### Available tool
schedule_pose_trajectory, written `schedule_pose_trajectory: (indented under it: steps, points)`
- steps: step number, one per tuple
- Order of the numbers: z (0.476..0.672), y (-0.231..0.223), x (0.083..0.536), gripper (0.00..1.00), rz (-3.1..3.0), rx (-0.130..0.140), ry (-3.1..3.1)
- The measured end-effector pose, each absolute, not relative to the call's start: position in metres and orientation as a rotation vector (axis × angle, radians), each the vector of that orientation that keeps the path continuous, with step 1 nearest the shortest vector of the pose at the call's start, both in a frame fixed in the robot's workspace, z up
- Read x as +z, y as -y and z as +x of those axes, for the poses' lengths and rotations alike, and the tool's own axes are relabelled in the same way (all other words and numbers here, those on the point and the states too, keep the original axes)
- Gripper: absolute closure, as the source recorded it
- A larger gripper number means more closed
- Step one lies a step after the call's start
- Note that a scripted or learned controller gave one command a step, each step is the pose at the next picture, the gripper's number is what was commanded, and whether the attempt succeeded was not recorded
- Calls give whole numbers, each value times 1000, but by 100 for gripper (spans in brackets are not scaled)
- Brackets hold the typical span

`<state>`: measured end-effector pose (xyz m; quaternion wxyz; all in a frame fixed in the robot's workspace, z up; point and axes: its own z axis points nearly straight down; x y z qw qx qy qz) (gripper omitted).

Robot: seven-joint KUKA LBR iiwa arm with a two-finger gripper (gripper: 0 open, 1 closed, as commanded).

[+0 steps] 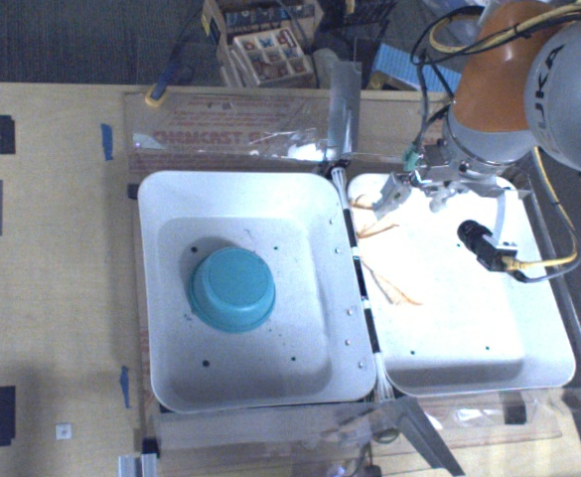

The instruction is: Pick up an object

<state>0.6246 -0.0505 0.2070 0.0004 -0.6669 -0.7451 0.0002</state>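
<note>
Leftward, an upturned round teal plastic bowl (232, 287) sat near the middle of the left shallow white bin (161, 207). Over the right white bin (538, 366), the tool (414, 193) hung with fingers spread, grasping nothing.

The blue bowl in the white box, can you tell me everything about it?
The blue bowl is round, plain teal and looks like smooth plastic. It sits upside down, flat base up and wider rim down, on the floor of the left bin, a little left of the middle. Only the bin floor touches it. The gripper is apart from it, over the right bin.
</note>
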Motion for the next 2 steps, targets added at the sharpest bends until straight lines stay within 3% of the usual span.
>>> schedule_pose_trajectory:
  steps: [1, 2]
  points:
    - [632, 122, 172, 0, -2133, 2, 2306]
    - [573, 72, 185, 0, -2114, 1, 2323]
